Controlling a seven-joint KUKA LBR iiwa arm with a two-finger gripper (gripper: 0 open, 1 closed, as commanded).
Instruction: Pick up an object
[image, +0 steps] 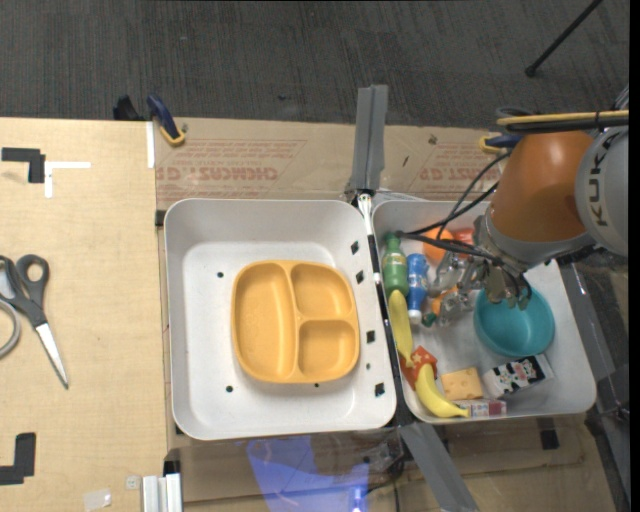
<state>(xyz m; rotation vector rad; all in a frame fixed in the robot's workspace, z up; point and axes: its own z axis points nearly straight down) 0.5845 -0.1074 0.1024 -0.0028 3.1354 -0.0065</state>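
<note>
We see the gripper (462, 290) low in the right bin (570, 400) beside a teal bowl (518, 322) (bananas (420, 370) nearby); a yellow tray (296, 322) fills the left bin (190, 330).

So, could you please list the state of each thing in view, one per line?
Gripper: low in the right bin, among the clutter.
Yellow divided plate: flat in the left bin.
Teal bowl: upright.
Green bottle: lying down.
Banana: lying at the front.
Scissors: on the bench.

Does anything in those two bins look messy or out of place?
The right bin looks jumbled: bananas, a green bottle and a teal bowl crowd together under the gripper. The yellow divided plate lies flat in the left bin.
</note>
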